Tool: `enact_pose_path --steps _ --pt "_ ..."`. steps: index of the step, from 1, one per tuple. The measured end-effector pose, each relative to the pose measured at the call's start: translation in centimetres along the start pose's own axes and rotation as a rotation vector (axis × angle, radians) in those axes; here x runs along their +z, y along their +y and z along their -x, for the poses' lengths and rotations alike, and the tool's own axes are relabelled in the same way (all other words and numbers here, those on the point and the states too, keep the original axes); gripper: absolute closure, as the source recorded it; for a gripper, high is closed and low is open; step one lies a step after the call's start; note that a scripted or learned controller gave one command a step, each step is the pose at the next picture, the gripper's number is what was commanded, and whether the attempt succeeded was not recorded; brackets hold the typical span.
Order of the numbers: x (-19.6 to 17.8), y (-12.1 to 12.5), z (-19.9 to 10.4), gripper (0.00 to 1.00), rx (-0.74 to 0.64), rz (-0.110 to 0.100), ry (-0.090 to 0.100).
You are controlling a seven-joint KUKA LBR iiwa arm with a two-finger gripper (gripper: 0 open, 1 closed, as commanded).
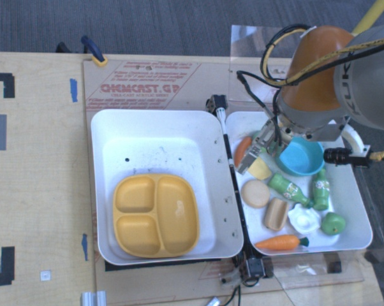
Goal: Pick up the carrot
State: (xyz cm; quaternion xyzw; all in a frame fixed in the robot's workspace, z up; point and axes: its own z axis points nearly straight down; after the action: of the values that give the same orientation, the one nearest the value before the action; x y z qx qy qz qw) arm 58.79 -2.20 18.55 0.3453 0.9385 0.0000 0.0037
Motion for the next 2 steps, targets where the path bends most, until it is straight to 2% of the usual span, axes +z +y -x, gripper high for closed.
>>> enact_pose_path --steps 1,2 --pt "-4.2 5.5 -4.4 0.00 0.242 0.001 0.002" --pt "-0.9 1.2 -15.5 0.00 0.241 -0.007 0.011"
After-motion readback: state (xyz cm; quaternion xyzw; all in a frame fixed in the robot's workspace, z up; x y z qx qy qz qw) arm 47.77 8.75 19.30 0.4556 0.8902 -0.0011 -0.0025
